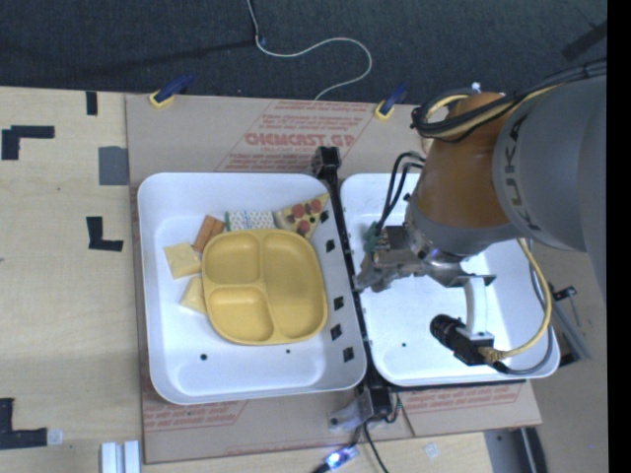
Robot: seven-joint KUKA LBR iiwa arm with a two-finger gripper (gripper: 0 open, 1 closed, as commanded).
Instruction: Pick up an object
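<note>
Yellow plate (264, 287) (3 compartments) fills left bin (158, 264); end effector (380, 264) over right bin (414, 358).

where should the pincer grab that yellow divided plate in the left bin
Probably by its rim. The yellow divided plate lies flat and is too wide to span, so the raised edge is the only thin part. Its right edge looks best, reached from above: it faces the arm, while small flat items crowd the left and top.

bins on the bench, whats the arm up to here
The arm's gripper sits low over the right bin, near the divider between the bins. The left bin holds a yellow divided plate lying on some small flat pieces. Nothing visibly sits in the gripper.
</note>
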